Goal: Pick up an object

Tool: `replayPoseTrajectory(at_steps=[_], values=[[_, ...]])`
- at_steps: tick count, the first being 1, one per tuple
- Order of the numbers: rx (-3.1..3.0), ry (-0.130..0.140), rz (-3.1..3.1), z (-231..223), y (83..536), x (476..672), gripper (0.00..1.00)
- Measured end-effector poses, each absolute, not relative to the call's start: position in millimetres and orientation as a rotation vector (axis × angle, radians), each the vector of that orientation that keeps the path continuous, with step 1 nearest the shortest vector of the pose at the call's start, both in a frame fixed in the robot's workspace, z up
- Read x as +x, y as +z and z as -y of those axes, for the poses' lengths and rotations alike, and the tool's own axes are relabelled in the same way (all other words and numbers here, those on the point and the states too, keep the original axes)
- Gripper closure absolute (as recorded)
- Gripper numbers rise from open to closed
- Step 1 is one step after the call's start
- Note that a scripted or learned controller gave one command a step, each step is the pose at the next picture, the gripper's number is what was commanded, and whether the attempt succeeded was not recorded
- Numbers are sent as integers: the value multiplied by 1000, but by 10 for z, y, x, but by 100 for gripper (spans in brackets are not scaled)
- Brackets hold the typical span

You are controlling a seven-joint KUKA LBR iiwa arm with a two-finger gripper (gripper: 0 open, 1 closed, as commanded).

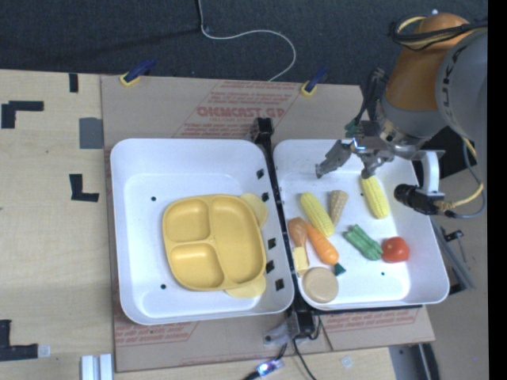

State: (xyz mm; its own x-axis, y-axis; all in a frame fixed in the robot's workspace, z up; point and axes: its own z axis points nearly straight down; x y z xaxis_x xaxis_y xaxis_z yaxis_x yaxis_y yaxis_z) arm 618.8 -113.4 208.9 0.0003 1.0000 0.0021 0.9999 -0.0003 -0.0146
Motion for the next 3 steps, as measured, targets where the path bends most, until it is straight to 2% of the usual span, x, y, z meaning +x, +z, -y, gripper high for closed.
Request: replayPoseTrajectory(at_steps=[1, 3], values=[[-2218, 2, 2222, 1135, 2161, 6215, 0], [-2215, 7, 2221, 988, 953, 6269, 0]])
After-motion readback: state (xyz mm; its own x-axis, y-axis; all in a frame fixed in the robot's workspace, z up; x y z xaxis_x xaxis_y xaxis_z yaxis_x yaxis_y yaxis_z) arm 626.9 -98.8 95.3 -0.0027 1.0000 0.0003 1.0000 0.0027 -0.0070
